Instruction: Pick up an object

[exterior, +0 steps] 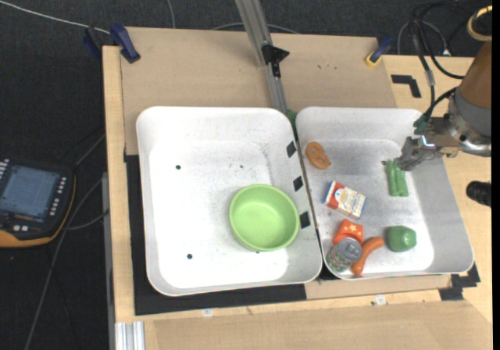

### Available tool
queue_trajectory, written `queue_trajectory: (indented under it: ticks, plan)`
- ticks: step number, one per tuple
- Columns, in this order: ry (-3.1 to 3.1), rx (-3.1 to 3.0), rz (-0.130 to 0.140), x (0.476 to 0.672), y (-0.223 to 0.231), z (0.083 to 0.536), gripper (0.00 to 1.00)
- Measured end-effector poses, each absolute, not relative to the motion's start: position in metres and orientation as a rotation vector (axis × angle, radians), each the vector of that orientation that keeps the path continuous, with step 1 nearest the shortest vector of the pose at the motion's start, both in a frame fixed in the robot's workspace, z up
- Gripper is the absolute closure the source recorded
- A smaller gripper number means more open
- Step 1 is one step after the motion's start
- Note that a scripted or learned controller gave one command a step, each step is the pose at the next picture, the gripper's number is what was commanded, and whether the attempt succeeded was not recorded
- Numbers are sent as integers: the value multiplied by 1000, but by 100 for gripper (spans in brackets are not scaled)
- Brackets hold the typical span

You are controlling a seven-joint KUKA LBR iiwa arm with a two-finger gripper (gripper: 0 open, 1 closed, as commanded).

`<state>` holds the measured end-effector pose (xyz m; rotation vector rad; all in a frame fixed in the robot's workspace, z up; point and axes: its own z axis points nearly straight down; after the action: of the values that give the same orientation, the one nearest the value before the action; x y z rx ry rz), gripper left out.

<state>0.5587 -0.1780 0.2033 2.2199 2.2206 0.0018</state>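
Camera view looks down at a slant on the bench [234,67] with its two white bins. The left bin [195,137] holds a green bowl [264,217]. The right bin [445,216] holds the small things: an orange piece [317,155] near its upper left, a small carton [345,199] in the middle, a can [344,253] at the front edge with an orange carrot-like thing [368,251] lying against it, a round green thing [401,238] just right of those, and a green stick [398,181] toward the right.

The arm [473,110] reaches in from the right, and the hand [411,156] is low over the right bin, at the upper end of the green stick. They look to be touching or very nearly so, but the angle does not settle it. Whether the hand is spread or clenched I cannot tell; it reads as one dark mass at this size.

Judged from this, the task is at the approach or grasp stage, not past it. The stick lies flat on the bin floor, and nothing is seen lifted. The stick seems the likely target, since the hand is right at it and well apart from the rest. Left to do: get a firm hold on a thing and raise it clear of the bin. A thin stick taken at its end may tip or slip out.
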Motion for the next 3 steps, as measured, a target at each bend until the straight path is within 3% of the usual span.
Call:
queue_trajectory:
  ticks: [3]
  plan:
    - [2228, 2217, 1, 551, -22, 214, 100]
